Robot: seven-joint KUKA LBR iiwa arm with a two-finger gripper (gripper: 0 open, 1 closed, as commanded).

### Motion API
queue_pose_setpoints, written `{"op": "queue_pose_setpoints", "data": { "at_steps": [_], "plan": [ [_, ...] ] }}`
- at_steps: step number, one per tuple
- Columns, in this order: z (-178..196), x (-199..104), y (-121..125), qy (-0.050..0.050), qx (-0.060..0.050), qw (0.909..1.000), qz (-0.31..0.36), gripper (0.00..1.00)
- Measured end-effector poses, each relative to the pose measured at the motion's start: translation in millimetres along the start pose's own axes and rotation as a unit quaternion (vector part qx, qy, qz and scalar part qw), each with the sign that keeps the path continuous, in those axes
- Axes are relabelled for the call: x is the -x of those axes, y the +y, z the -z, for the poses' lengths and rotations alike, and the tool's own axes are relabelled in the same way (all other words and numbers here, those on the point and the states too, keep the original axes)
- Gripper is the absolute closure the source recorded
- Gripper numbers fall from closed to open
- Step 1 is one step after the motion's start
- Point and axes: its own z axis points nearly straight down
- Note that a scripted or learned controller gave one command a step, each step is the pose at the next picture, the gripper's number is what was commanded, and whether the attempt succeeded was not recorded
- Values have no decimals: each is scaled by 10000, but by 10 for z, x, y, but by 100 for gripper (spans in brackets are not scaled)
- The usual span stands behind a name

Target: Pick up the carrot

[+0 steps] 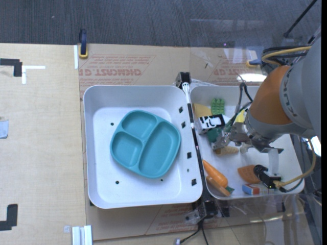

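Locating carrot [215, 174] at right bin [295, 152] near-left corner | likely light, rigid, smooth toy; grip mid-body across width | gripper [223, 143] jaws state: cannot tell

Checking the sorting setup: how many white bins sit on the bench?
2: the left bin holds a teal divided plate; the right bin, touching it, holds the carrot and clutter.

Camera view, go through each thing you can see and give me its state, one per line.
carrot: lying loose in the right bin, near the front left corner, not gripped.
tool: low in the right bin, behind the carrot.
teal plate: flat and upright in the left bin.
green block: lying at the back of the right bin.
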Motion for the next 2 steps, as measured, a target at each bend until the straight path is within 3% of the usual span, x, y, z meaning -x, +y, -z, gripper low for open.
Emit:
{"op": "queue_pose_setpoints", "data": {
  "at_steps": [1,2],
  "plan": [
    [-1,6,-395,4,-1,9999,168,0],
    [1,34,196,-4,-2,9897,-1431,0]
  ]
}}
